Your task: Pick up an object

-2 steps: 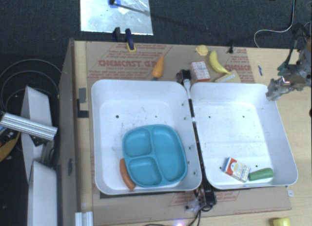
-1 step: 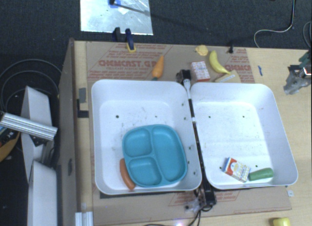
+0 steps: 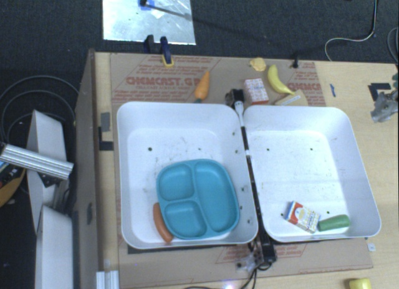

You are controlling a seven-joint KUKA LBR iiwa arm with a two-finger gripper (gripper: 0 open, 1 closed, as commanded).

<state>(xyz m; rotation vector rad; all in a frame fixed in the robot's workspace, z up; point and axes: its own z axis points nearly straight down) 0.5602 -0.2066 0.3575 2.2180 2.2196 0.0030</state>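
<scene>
1. At the far right edge of the camera view, level with the back rim of the right bin (image 3: 358, 157), a small grey part of the hand (image 3: 385, 104) was seen above the worktop (image 3: 187, 76); whether it was open or shut could not be told, and nothing was seen held in it.

2. In the left bin (image 3: 134, 151), a blue three-compartment tray (image 3: 197, 198) was lying toward the near side, with an orange sausage-shaped toy (image 3: 161, 223) just beside its near-left edge.

3. In the right bin, a small printed red-and-white box (image 3: 302, 215) and a green cylindrical object (image 3: 333, 222) were lying close together near the front right corner, the rest of that bin's floor being bare.

4. Behind the bins, on the cardboard-covered worktop, a carrot-like orange toy (image 3: 202, 85), a small box (image 3: 256, 90) and a toy banana (image 3: 276, 80) were noted, all outside the bins.

5. The step in hand was judged to be the very start: no object had been approached, and the hand was well apart from every candidate.

6. The next move was judged to call for the choice of a target, the green object or the printed box being nearest to the arm's side, followed by travel over the right bin, descent with the jaws spread and aligned across the object's narrow side.

7. Since the two objects were lying so close, a risk of one being nudged during the descent was expected.
</scene>
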